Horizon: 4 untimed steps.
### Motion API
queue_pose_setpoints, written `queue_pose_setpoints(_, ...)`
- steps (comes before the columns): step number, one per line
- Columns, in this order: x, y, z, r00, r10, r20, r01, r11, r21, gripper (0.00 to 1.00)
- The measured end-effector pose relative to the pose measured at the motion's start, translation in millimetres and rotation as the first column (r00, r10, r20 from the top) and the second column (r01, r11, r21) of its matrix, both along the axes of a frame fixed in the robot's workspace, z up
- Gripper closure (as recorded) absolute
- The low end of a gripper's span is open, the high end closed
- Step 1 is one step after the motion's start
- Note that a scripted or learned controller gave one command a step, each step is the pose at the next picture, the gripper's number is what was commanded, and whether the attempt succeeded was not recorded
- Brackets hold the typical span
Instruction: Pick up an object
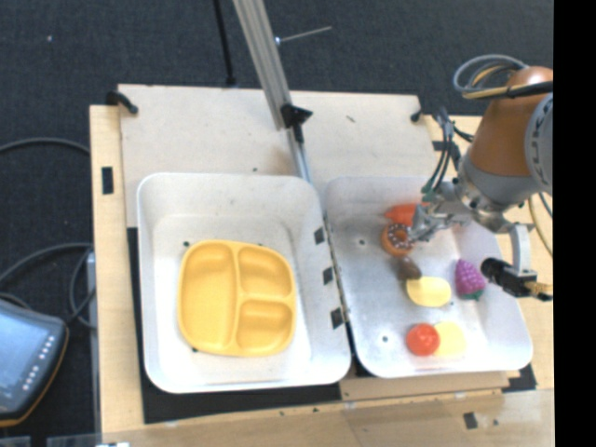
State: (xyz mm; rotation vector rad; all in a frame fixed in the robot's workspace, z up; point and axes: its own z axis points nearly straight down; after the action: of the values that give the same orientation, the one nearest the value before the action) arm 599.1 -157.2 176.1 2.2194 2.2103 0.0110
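Left bin (158, 203) – yellow divided tray (237, 296). Right bin (358, 212) – orange item (399, 238) by gripper (421, 227), purple grapes (469, 277), yellow pc (428, 292), red ball (423, 340), pale yellow pc (451, 338). Fingers: state can't tell.

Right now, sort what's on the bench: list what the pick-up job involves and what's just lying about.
Job:
- the arm's tool, low in the right white bin
- small orange-and-brown ring-shaped toy beside it
- purple grape bunch
- pale yellow oval piece
- red ball

Lying about:
- yellow divided plastic tray
- left white bin
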Motion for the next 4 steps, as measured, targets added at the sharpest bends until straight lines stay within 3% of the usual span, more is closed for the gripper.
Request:
queue_pose_setpoints(1, 0, 0, -1, 1.0, 0.0, -0.001, 0.0, 1.0, 0.001, 0.0)
queue_pose_setpoints(2, 1, -1, 11, 1.0, -0.001, 0.004, 0.001, 1.0, -0.001, 1.0)
queue_pose_setpoints(3, 1, -1, 10, 1.0, -0.001, 0.003, 0.001, 1.0, -0.001, 0.0)
queue_pose_setpoints(4, -37, 63, -78, 1.0, 0.008, -0.017, -0.008, 1.0, 0.003, 0.0)
